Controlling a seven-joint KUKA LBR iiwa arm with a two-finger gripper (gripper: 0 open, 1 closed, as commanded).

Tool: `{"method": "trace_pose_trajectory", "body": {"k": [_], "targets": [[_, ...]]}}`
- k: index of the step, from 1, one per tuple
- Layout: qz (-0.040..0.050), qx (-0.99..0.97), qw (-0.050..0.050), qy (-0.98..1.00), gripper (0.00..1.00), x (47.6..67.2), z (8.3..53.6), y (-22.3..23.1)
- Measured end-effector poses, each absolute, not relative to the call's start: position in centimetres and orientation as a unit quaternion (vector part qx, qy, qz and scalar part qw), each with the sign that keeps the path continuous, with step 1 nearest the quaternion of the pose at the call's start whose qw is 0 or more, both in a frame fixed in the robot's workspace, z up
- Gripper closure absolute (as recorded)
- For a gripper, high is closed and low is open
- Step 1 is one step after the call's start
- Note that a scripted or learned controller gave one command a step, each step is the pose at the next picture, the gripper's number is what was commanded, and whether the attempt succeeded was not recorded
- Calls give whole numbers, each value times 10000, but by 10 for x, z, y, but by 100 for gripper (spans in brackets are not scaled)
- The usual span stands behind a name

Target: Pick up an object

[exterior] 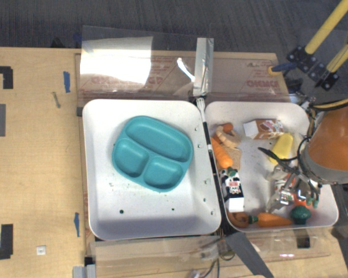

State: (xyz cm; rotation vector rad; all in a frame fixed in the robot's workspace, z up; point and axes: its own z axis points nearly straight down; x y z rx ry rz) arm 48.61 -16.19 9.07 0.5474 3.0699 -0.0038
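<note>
Single overhead view, 2 shallow white bins side by side on the tan bench. The left white bin (98, 213) carries a teal 3-compartment plastic tray (153, 152) lying flat near its middle. The right white bin (252, 109) holds the clutter.

The grey arm with its orange band (332, 143) reaches in at the right edge of the frame, and the metal two-finger gripper (285, 191) hangs low over the lower right part of the right bin. Finger state: cannot tell. The tips merge with glare and small items under them, and nothing is clearly seen between them.

Candidate objects near the gripper:
- yellow rounded plastic piece (283, 145), just above it in the frame
- dark green round toy (301, 214), just to its lower right
- long orange carrot-shaped toy (271, 219), below it along the bin's bottom wall, long axis running left-right in the frame

Farther left, along the divider: a second orange carrot toy (220, 154), long axis roughly up-down, and a small black-and-white carton (234, 187).

Judgement: the pick is not yet made. The gripper appears to sit closest to the green toy and the lower carrot, possibly touching the clutter there. If the lower carrot is the target, it lies toward the frame's bottom from the tips, and a grasp across its short axis would suit best.
</note>
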Motion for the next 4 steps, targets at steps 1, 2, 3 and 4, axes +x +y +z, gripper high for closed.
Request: {"method": "trace_pose_trajectory", "body": {"k": [1, 2, 3, 4], "targets": [[-14, 1749, 146, 9845, 100, 488, 102, -162], [-4, 1002, 85, 9949, 100, 532, 91, -113], [-18, -233, 68, 9997, 100, 564, 200, -176], [-5, -239, 45, 9997, 0, 563, 198, -174]]}}
